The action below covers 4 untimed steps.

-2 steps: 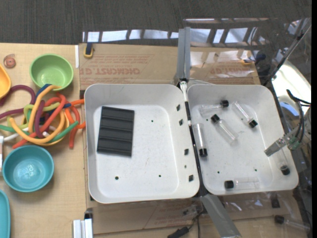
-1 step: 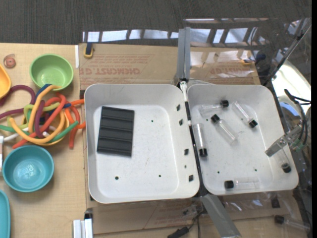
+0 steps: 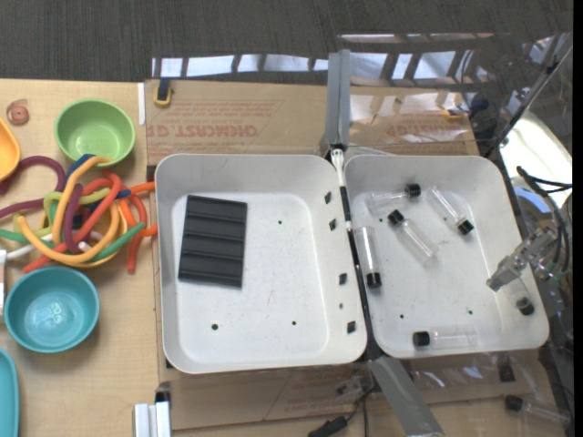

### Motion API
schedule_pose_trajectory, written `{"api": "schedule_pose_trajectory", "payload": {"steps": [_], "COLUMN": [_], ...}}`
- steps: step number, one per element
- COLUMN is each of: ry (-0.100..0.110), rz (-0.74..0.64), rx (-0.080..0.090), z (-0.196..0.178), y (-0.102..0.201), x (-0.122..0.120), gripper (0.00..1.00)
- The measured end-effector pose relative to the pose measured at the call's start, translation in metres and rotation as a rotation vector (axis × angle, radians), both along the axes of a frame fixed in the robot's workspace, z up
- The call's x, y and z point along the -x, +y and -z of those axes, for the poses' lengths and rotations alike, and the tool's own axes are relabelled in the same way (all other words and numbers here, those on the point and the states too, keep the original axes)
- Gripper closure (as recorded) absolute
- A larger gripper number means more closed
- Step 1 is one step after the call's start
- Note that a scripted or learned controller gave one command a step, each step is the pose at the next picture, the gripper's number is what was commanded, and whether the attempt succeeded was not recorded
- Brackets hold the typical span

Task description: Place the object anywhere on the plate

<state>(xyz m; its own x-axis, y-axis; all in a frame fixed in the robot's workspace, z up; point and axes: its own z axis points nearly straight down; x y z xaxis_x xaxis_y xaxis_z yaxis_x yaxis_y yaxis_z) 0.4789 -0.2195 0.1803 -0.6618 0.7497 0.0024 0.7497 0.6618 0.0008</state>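
— Looking at the right bin (image 3: 510, 198), I count several small clear vials (image 3: 417, 237) with black caps scattered across its floor; any one could be the object. They seem light, hard and slick, likely to roll; I'd take one across the middle of its barrel.

— And the plate?

— I judge it to be the black ribbed slab (image 3: 213, 240) lying flat in the left bin (image 3: 301, 308), well apart from the vials.

— The hand?

— The hand (image 3: 512, 267) sits low at the right bin's right edge; I cannot tell its state, and nothing shows in it.

— Obstacles?

— The bins' shared rims lie between; bowls (image 3: 94, 131) and coloured cords (image 3: 86, 217) rest on the surface (image 3: 73, 390) far left, out of the way.
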Motion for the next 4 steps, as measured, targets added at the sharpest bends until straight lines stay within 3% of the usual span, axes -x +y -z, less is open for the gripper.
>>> {"api": "schedule_pose_trajectory", "payload": {"steps": [2,3,4], "ry": [0.000,-0.004,-0.001], "rz": [-0.191,-0.269,-0.356], "rx": [-0.004,0.002,-0.003], "z": [0.009,-0.006,0.014], "y": [0.002,0.000,0.002], "x": [0.000,0.000,0.000], "gripper": [1.00,1.00,1.00]}}
